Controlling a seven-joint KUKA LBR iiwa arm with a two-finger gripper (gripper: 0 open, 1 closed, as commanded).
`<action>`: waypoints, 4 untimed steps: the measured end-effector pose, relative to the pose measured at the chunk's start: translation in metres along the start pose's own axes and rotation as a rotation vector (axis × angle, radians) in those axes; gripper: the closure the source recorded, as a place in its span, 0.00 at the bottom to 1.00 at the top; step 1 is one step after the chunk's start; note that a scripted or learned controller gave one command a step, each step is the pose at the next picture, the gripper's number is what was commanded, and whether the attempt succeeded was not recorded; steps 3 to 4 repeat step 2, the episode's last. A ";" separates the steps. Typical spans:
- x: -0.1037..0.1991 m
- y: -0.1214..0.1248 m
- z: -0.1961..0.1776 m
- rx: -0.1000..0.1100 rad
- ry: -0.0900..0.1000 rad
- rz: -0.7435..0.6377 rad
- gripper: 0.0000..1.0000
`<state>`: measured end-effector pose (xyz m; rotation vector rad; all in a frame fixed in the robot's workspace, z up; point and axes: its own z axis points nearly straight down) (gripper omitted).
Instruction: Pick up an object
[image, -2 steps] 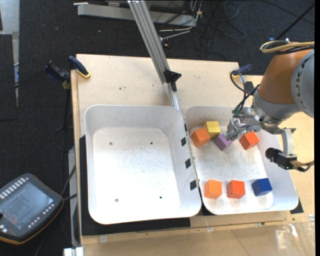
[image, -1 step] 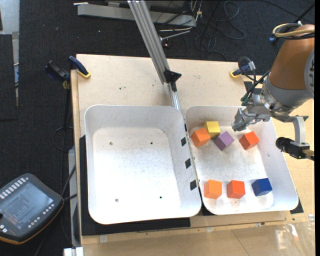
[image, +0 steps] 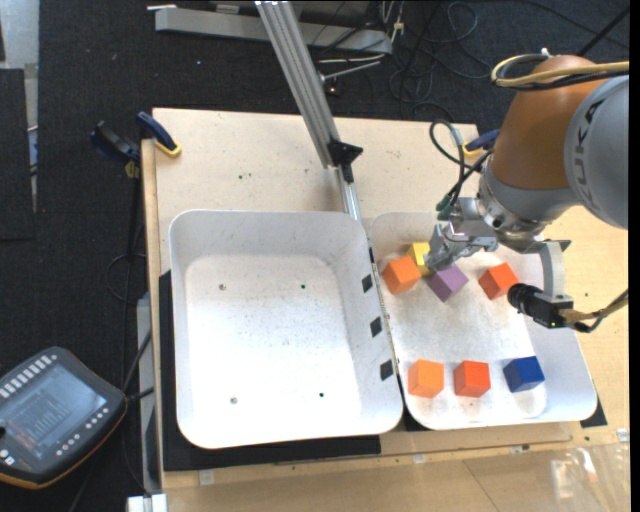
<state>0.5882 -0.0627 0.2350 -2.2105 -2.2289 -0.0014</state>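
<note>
My gripper (image: 440, 259) hangs low over the back of the right bin (image: 565, 400), right above a purple block (image: 448, 283). An orange block (image: 401, 273) lies just to its left, with a small yellow block (image: 420, 252) behind and between them. A red-orange block (image: 497, 280) sits to the right of the purple one. Along the bin's front stand an orange block (image: 426, 378), a red-orange block (image: 472, 379) and a blue block (image: 523, 374). The wrist hides how the fingertips stand against the purple block.
The left bin (image: 200, 300) lies beside the right one, sharing a raised divider with black clips. A slanted metal pole (image: 305, 85) crosses the back of the bench. A pendant (image: 50, 415) sits at the lower left, off the bench.
</note>
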 end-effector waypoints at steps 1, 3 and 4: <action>0.058 -0.021 -0.004 0.001 0.000 0.000 1.00; 0.105 -0.030 0.007 0.001 -0.001 0.000 1.00; 0.105 -0.030 0.007 0.001 -0.001 0.000 1.00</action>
